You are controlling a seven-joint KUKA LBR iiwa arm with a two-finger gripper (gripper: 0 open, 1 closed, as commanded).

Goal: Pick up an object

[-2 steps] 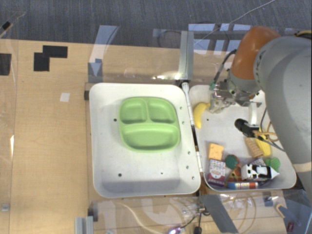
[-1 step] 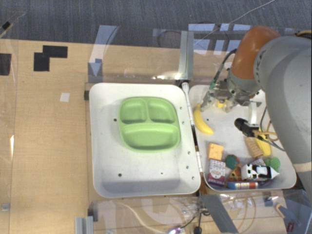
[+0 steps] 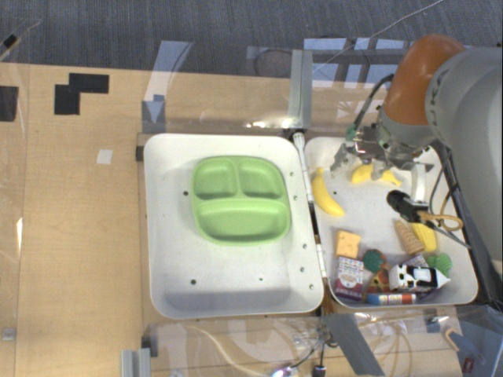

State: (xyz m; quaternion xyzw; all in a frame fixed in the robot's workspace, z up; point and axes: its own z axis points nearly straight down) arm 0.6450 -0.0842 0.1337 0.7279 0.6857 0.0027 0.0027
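Left bin (image 3: 169,234), centre of frame: green divided plate (image 3: 239,199) lies flat in its middle. Right bin (image 3: 469,289): banana (image 3: 326,195) near its left wall, cheese cube (image 3: 348,244) below that, small carton (image 3: 350,276) and toy cow (image 3: 415,276) along lower edge, cone (image 3: 409,236) beside them. Upper right of frame: arm (image 3: 448,85) reaches down into right bin; gripper (image 3: 376,157) sits over small yellow piece (image 3: 372,174). Cannot tell whether claw is wide or closed.

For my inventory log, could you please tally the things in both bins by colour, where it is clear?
Green: 3, divided plate, two small toys
Yellow: 3, banana, pieces under the claw, piece by the cone
Total: 6; the other items are mixed-coloured.
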